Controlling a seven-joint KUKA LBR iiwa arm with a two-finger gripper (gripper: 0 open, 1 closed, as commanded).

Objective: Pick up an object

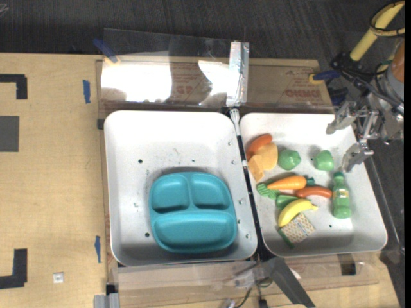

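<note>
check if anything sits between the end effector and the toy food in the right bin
Nothing visible does. The end effector hangs at the right bin's far right edge, beside the green toy, with bare white floor between them.

The bench (45,172), seemingly cardboard-topped, bears two white bins (122,140) side by side.

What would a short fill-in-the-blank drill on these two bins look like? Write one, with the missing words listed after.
1. The teal tray lies in the ____ bin.
2. The banana is coloured ____.
3. The carrot lies in the ____ bin.
4. The tray has ____ compartments.

Missing words: left; yellow; right; three
</note>
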